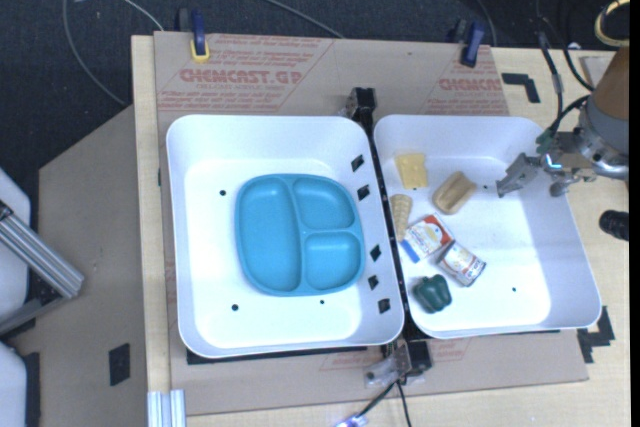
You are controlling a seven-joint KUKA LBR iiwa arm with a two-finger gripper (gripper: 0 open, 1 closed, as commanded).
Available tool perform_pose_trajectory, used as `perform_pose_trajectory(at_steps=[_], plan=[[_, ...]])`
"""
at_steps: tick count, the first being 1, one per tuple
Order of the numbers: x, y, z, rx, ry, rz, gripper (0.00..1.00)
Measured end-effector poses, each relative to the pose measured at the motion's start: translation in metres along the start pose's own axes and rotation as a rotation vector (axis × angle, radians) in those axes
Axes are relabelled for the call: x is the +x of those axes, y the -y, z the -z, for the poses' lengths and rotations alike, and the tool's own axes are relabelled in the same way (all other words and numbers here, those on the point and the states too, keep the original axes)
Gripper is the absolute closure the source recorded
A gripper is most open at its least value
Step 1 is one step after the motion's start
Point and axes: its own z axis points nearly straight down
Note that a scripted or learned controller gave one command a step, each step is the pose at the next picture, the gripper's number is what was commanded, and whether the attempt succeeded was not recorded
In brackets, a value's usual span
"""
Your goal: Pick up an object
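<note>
A green pepper [432, 292] sits near the right bin's [560, 300] front edge; the claw [522, 177] hovers spread wide, gripping nothing.

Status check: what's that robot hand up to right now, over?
Hand hovering over right bin, holding nothing. Tan block nearest, untouched. Small can and green pepper farther off. Path clear.

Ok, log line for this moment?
gripper: above right bin, nothing held | items in right bin | blue plate: left bin
</note>
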Motion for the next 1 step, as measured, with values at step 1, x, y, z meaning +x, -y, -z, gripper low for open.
perform_pose_trajectory(at_steps=[1], plan=[[0.0094, 0.0061, -0.0524, 0.001, -0.001, 0.000, 0.00]])
